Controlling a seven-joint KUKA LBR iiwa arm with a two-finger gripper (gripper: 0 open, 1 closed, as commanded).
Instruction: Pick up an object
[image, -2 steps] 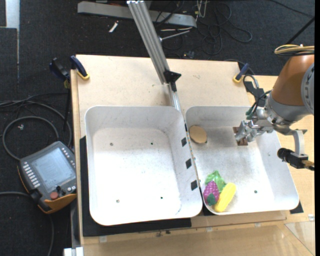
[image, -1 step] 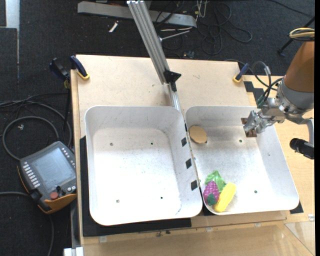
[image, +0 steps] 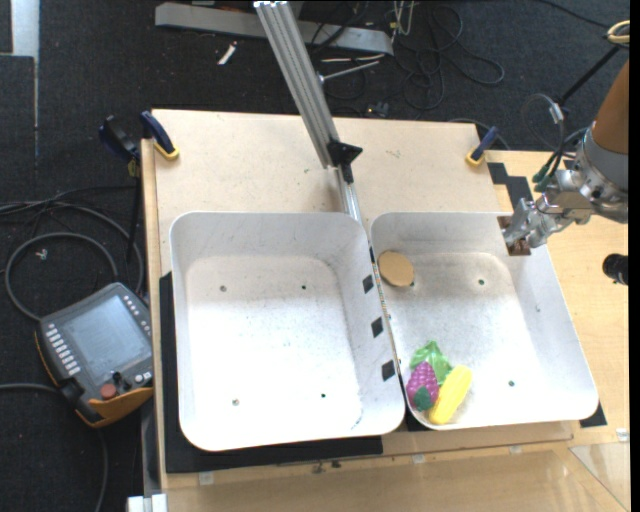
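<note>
Nearest the lens, against the front edge of the right-hand shallow white plastic bin, lies a small heap of toy food: a yellow plastic corn cob, a purple plastic bunch of grapes and a green leafy plastic piece. The three touch one another and sit close to the bin's front-left corner, beside the divider where the two bins meet, probably because the curved floor lets loose things slide together there. A round tan disc, wood or cork by its look, lies apart from them near the back-left corner of the same bin, flat on the floor. The left-hand shallow white plastic bin shows a bare speckled floor.

The two-finger metal gripper hangs at the back-right corner of the right bin, over its rim, well apart from every object; nothing is between its fingers, and whether they are spread or closed I cannot tell at this size.

Any of the four would serve the task. The corn is bright, smooth and elongated, lying slantwise; I judge it the easiest to span, though its neighbours crowd it.
</note>
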